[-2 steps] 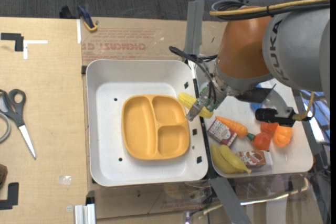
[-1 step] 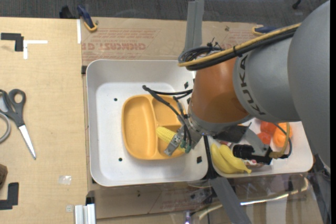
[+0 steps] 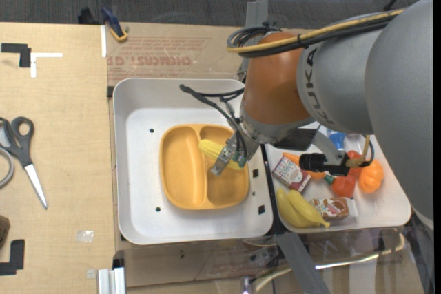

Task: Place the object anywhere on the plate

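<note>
A yellow divided plate (image 3: 186,169) lies in the left white bin (image 3: 138,169). A toy corn cob (image 3: 212,147), yellow with a green husk end, sits over the plate's right-hand compartments, close to the divider. My gripper (image 3: 224,162) comes down from the orange-banded wrist (image 3: 275,89) directly at the cob, touching or nearly touching its husk end. The wrist hides the top right part of the plate and part of the cob.
The right bin (image 3: 396,206) holds bananas (image 3: 300,210), a small snack box (image 3: 291,173), a carton (image 3: 333,208), a black bottle (image 3: 322,163) and an orange fruit (image 3: 371,177). Scissors (image 3: 25,156) lie on the wooden bench to the left. Black cables (image 3: 207,98) trail over the left bin.
</note>
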Robot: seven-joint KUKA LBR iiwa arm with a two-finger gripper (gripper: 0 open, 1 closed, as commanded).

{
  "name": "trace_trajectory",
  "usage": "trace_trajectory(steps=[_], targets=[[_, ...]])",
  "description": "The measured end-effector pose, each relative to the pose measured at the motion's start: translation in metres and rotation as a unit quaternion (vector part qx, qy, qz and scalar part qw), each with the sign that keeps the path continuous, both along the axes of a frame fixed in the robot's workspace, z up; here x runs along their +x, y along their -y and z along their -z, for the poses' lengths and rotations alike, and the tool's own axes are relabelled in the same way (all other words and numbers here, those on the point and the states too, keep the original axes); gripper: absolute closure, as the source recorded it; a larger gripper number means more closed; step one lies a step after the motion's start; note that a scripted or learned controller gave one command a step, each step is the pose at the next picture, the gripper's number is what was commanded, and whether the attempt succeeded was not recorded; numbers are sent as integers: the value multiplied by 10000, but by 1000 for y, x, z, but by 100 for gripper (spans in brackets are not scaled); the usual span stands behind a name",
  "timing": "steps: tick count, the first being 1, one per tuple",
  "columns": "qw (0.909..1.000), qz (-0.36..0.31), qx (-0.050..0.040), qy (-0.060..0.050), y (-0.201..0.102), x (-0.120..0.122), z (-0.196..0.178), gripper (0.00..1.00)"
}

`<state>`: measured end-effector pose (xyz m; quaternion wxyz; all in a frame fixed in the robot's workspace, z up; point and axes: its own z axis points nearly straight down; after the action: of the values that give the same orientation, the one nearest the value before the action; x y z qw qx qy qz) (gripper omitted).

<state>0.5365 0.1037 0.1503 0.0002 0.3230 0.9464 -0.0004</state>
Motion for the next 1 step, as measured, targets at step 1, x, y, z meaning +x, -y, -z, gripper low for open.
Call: trace_trajectory(steps=[1], targets=[[10000, 0, 0, 0, 0, 0, 0, 0]])
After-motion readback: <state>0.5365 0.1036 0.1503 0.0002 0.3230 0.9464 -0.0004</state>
